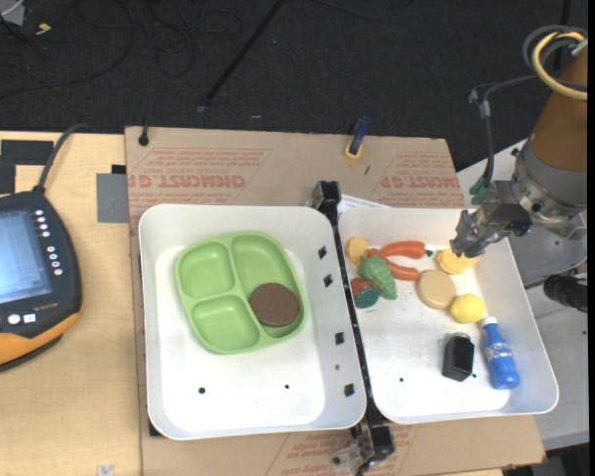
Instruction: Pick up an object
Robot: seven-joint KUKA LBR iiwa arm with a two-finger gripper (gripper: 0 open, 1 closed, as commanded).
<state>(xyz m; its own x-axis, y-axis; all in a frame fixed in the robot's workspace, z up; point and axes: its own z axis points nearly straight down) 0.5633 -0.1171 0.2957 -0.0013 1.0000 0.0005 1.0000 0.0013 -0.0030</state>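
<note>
My gripper (468, 243) hangs over the right bin's far right side, right above a small yellow object (454, 261) that lies partly under it. Near it lie an orange carrot-like piece (405, 251), a green toy vegetable (380, 275), a tan round disc (437, 289), a yellow lemon (467, 308), a blue bottle (498, 355) and a black block (458, 357). I see nothing lifted between the fingers.
The left bin (178, 385) holds a green divided plate (240, 291) with a brown disc (275, 304) in its near right compartment. A black divider clip strip (342, 296) runs between the bins. A teach pendant (20, 276) rests at the far left.
</note>
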